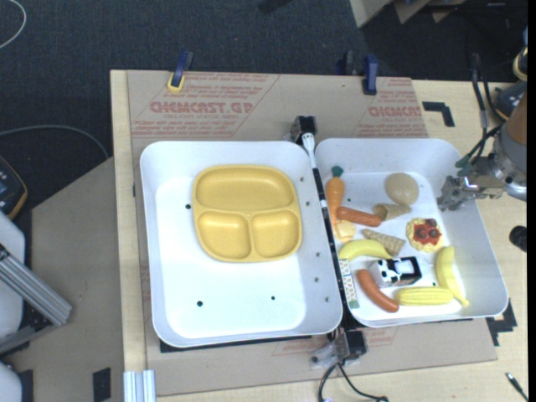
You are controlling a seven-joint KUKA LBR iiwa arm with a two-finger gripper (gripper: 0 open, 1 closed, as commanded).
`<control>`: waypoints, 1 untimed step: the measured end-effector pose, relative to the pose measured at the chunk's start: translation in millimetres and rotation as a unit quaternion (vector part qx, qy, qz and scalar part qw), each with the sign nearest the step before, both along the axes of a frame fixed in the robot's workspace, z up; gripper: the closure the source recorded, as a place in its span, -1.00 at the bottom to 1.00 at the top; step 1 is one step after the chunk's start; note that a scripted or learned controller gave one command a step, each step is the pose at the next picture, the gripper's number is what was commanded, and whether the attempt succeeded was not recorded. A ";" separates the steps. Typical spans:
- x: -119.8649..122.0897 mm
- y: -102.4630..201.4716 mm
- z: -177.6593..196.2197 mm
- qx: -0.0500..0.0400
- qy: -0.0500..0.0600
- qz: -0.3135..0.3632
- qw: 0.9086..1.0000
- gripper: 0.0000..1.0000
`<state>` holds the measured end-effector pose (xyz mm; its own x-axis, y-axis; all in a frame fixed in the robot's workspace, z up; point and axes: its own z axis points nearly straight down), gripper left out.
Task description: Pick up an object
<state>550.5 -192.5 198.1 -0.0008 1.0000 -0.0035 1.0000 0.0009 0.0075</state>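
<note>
Pincer (459, 193) hangs over the right bin's (490, 262) right rim; its opening cannot be told. That bin holds a carrot (335, 195), bananas (365, 248), corn (425, 296), sausages (376, 291). Left bin (167, 258) holds a yellow divided tray (247, 211).

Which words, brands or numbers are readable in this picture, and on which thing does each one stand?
"CHEMCAST GP": red print on the brown board under the bins, behind the left bin.
A similar red print behind the right bin: partly covered, not fully readable.
Smaller red lines around them: too blurred to read.
</note>
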 end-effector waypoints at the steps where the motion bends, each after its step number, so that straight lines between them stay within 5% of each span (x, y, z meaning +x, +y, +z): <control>1: 1.1 -0.3 28.4 0.000 0.001 0.000 1.000 1.00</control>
<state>551.6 -192.8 226.6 -0.0014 1.0000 -0.0026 1.0000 0.0014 0.0054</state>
